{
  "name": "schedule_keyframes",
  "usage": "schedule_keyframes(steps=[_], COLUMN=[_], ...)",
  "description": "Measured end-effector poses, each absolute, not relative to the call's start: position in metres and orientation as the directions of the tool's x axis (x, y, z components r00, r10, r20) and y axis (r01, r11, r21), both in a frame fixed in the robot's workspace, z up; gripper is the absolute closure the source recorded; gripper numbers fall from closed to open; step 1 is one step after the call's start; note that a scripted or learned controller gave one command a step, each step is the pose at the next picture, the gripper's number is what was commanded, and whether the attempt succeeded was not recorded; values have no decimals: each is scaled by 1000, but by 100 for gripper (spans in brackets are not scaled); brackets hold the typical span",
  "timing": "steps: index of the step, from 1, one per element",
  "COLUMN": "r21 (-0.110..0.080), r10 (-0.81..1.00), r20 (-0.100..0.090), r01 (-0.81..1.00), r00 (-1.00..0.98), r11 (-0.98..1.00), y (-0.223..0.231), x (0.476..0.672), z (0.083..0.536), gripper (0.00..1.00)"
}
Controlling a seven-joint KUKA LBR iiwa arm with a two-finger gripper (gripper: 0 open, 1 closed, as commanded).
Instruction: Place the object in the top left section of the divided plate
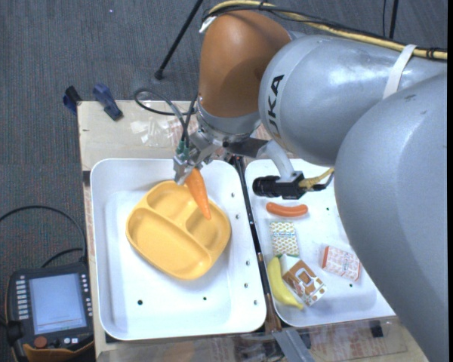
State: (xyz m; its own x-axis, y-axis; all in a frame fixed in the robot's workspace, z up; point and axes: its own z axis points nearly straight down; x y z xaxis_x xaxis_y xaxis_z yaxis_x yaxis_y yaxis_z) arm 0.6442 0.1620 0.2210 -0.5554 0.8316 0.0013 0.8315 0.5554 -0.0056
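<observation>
A yellow divided plate (160, 241) lies tilted in the left white bin (113, 292). An orange carrot (198, 194) hangs point-down over the plate's upper right part, its top end between the fingers of my gripper (186, 170). The gripper is shut on the carrot and sits just above the plate's far rim. The carrot's lower tip reaches over the ridge between the plate's sections; whether it touches the plate I cannot tell.
The right bin (362, 296) holds a red sausage (288, 210), a patterned packet (285, 238), a banana (281, 285), a small box (305, 281) and an orange-white packet (340, 262). The bulky arm covers that bin's far side. A teach pendant (49, 308) lies left of the bench.
</observation>
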Motion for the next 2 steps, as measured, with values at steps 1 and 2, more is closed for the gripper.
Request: schedule_keyframes(steps=[1,2], r21=[-5,-5], r10=[830,745], r20=[1,3], r01=[830,745], r00=[-558,-667], r11=[558,667], y=[160,155], x=[644,628], z=[242,174], gripper=[100,100])
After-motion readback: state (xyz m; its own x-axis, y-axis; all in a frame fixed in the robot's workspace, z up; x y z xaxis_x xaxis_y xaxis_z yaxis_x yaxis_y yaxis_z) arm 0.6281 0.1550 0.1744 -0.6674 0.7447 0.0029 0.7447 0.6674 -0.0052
